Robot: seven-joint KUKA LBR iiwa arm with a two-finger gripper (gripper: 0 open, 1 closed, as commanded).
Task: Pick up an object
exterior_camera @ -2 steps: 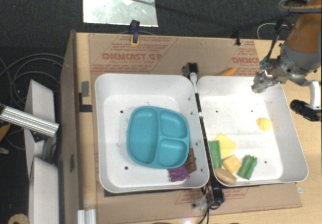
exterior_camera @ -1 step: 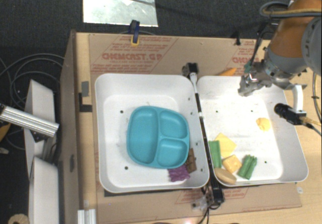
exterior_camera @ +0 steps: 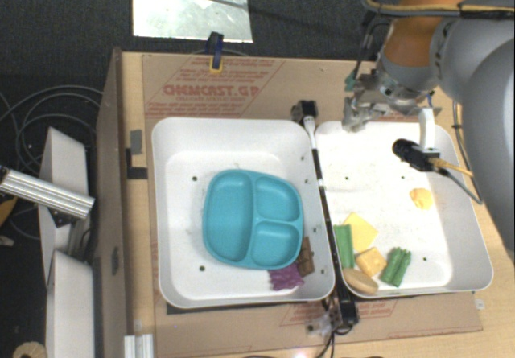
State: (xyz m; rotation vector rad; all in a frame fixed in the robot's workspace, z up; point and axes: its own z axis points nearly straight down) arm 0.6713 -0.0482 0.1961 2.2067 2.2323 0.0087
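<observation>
The jaws hang over the far left corner of the right bin point(exterior_camera: 378, 179), seen from above and partly masked by the wrist, so I cannot tell whether they are open or closed. The loose things lie well apart from them, at that bin's near end. A green stick point(exterior_camera: 344, 246) lies beside the dividing wall, its long axis running near to far. A yellow block point(exterior_camera: 361, 229) touches it. A second green piece point(exterior_camera: 396, 265) leans slightly rightward at its far end. A pale lump point(exterior_camera: 360, 284) at the near rim is perhaps toy food; it is too small to name.
</observation>
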